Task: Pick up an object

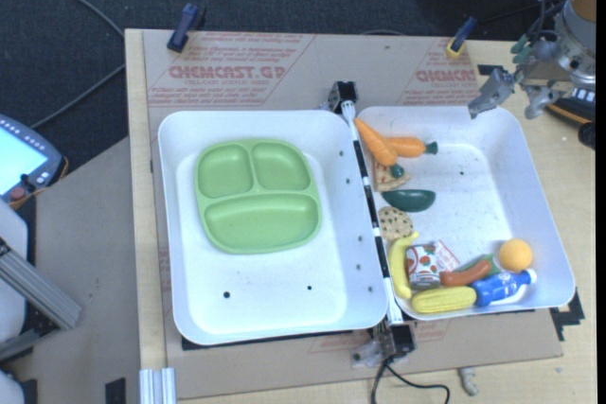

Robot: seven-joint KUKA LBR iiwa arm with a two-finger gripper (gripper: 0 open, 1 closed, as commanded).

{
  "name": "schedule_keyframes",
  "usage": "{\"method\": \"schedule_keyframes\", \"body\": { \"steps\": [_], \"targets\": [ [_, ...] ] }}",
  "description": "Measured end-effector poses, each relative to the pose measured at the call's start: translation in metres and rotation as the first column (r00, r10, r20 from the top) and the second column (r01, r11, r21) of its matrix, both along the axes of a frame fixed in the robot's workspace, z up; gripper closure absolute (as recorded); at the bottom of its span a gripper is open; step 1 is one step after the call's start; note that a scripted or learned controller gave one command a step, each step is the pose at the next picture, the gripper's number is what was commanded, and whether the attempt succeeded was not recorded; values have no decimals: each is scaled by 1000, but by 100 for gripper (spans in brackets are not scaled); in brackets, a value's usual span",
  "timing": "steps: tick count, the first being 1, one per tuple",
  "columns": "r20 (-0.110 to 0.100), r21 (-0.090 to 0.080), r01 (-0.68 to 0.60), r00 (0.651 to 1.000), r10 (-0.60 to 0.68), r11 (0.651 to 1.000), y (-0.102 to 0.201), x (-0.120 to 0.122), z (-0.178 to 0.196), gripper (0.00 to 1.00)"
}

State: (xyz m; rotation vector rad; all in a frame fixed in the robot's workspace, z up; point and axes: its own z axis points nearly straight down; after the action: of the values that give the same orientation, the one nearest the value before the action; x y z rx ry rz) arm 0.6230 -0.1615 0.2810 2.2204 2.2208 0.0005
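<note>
Camera view: end effector [512,95] spread wide, empty, above right bin [535,161]; descend on isolated orange ball [515,254].

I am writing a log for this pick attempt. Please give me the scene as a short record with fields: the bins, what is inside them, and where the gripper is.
left bin: holds a green divided plate
right bin: holds toy food
along divider: two carrots, dark green piece, cookie
near corner: banana, corn, orange ball, blue bottle
gripper: open, above the far right rim of the right bin, holding nothing
</note>
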Motion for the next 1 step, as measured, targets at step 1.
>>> {"method": "schedule_keyframes", "body": {
  "steps": [1],
  "targets": [
    [-3,1,0,1000,0,1000,45,-47,-138,0]
  ]
}}
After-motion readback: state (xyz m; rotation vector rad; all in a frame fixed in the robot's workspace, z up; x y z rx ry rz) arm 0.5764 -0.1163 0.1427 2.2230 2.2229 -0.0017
